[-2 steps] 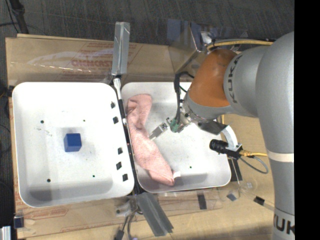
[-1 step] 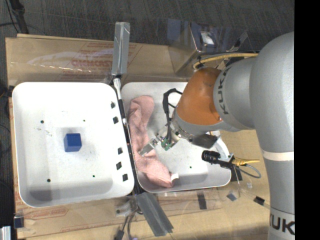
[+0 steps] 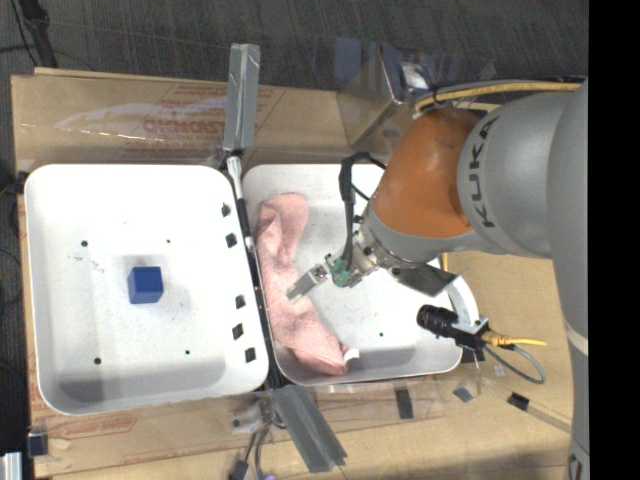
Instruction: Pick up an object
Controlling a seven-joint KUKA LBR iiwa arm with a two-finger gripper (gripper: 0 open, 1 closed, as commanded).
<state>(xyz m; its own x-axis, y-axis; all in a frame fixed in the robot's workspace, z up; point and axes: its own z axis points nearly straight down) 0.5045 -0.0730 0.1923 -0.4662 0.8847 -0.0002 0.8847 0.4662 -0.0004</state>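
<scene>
Farthest from our end effector [image 3: 312,281], a blue cube [image 3: 145,284] sits alone in the left bin [image 3: 60,368]. Pink cloth [image 3: 290,288] lies crumpled along the right bin [image 3: 400,363] wall, directly beneath our end effector, probably our target. Whether its fingers are open or grip cloth, we cannot tell.

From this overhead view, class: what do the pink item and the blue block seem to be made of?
Pink cloth: soft fabric, probably terry; it lies rumpled in folds with a matte, fuzzy look. Blue block: rigid, likely plastic, foam or painted wood; crisp edges, flat even colour.
</scene>
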